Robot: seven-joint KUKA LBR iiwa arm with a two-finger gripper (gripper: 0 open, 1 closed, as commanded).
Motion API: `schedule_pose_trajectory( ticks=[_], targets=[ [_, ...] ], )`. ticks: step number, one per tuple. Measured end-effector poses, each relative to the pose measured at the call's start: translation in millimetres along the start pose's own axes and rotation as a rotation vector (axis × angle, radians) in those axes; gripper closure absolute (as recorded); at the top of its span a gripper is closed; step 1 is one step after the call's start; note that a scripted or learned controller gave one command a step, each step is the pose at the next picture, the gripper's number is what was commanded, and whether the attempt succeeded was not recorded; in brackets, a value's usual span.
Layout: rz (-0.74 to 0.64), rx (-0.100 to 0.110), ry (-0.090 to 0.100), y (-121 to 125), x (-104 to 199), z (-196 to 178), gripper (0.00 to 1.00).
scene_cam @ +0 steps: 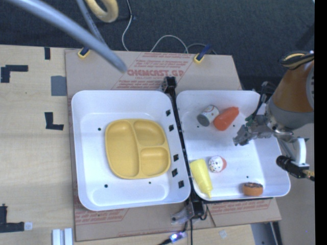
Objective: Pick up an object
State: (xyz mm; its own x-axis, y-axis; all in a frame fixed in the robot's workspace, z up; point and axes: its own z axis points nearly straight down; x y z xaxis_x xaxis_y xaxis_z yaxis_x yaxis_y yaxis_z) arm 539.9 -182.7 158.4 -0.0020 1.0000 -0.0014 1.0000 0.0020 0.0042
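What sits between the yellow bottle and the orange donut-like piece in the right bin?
Mostly bare bin floor; the small white ball sits just above that line, beside the yellow bottle, left of the donut.

You are looking at an evenly lit scene: bright, diffuse overhead light on the two white bins [82, 137], which glare slightly. Shadows stay soft and short beneath the yellow tray [137, 148]. A grey bar [61, 19] at top left is blurred, out of focus. Detail is coarse throughout.

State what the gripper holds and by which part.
Nothing: the gripper hovers over bare floor in the right bin, apart from the orange carrot.
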Motion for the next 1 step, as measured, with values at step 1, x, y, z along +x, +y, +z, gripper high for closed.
schedule_pose_trajectory(
  ticks=[1],
  targets=[
    [-0.001,-0.001,0.0,2.8,5.3,-62.5,1.0]
  ],
)
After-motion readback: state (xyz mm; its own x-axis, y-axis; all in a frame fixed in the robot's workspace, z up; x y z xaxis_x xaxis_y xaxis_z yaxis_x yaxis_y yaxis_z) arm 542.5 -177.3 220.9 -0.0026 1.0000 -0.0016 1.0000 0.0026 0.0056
